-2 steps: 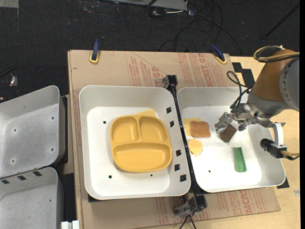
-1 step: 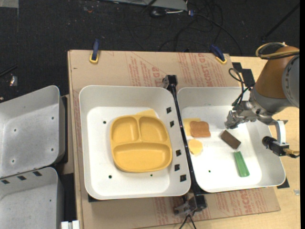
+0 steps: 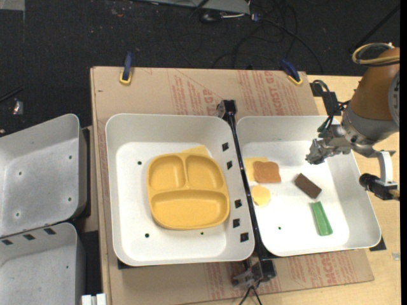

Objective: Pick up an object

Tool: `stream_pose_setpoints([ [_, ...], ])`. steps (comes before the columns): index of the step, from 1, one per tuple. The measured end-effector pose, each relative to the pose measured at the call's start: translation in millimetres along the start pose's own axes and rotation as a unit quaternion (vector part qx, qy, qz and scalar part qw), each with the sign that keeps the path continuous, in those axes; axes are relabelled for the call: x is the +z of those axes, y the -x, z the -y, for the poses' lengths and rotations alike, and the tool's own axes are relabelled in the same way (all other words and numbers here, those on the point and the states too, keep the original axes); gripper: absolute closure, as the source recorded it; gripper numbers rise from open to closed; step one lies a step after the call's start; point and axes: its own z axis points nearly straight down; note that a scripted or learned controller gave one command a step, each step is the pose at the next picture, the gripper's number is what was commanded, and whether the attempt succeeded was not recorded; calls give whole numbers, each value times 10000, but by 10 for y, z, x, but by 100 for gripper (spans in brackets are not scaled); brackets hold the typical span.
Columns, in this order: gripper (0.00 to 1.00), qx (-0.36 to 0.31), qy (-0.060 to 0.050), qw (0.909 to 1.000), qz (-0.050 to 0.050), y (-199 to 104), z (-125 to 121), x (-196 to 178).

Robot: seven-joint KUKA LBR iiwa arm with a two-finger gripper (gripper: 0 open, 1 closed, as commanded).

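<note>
The right bin [image 3: 356, 234] holds several small objects: an orange-brown toast-like square [image 3: 266, 171], a yellow round piece [image 3: 261, 196], a dark brown block [image 3: 308, 185] and a green stick [image 3: 321, 218]. My gripper [image 3: 317, 154] hangs over the bin's upper right part, above and slightly right of the brown block, with nothing visibly between its fingers. The fingers are too small and dark to judge their spacing.
The left bin [image 3: 121, 170] holds a yellow divided tray [image 3: 188, 192]. A black divider with clips [image 3: 238, 176] runs between the bins. Grey metal panels [image 3: 38, 164] lie off the bench at left. The arm's orange band [image 3: 375, 94] is at the right edge.
</note>
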Motion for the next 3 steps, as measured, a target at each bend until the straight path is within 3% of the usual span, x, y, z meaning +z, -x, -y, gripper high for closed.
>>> stream_pose_setpoints([
  [2, 100, -5, 16, 10000, 7, -34, -107, -1007],
  [3, 100, -24, -25, 10000, -15, -636, -1, -928],
])
